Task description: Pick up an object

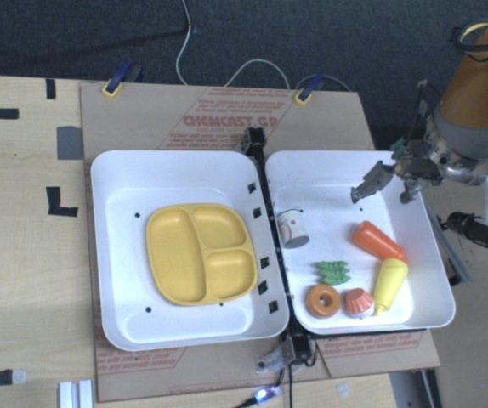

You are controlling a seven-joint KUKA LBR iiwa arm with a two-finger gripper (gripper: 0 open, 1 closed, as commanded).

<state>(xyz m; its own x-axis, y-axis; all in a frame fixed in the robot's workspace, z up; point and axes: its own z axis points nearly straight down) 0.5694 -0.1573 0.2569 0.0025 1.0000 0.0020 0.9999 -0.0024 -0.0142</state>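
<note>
Gripper (386, 183) being held over right bin (422, 313) at one o'clock, jaws open, empty; carrot (377, 240) not yet being lifted.

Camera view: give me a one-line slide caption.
Open gripper hovers above right bin holding carrot, mustard bottle, donut; yellow divided plate in left bin.

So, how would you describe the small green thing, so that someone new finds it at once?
Look in the right bin, in the group of toy foods near its front edge. The green toy lies in the middle of that group, just above the brown doughnut and left of the yellow bottle. It is the only green piece there.
</note>
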